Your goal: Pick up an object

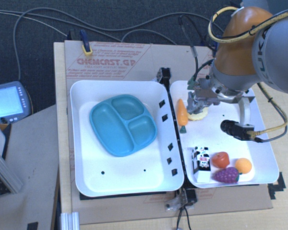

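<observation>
Setting, seen from above. A dark grey carpeted floor surrounds the bench. Black and pale cables trail across the floor toward the bench's far edge. The bench top is covered by a brown cardboard sheet printed with red lettering; a blue-and-yellow clamp grips its far edge. At left, a handheld pendant with a lit bluish screen rests on a pale grey surface. Lighting is even and diffuse.
</observation>
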`<action>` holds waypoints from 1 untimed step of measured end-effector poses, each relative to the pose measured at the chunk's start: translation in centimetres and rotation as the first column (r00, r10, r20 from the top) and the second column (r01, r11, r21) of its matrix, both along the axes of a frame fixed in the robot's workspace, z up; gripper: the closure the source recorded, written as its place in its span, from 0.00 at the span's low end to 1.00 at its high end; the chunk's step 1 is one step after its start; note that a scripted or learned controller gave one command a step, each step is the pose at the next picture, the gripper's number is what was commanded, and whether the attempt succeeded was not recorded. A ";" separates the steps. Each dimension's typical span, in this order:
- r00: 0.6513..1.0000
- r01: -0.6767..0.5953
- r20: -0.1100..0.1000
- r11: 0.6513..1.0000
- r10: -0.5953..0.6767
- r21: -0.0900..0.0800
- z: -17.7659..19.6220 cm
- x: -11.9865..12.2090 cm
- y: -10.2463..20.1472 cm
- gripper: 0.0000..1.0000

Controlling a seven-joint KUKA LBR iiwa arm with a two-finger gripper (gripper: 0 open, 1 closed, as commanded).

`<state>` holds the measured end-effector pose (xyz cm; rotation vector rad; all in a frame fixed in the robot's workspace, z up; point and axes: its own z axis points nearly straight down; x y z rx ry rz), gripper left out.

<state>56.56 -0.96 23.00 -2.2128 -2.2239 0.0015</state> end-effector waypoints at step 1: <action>1.000 -0.002 0.000 1.000 0.002 0.000 -0.7 -0.1 6.3 1.00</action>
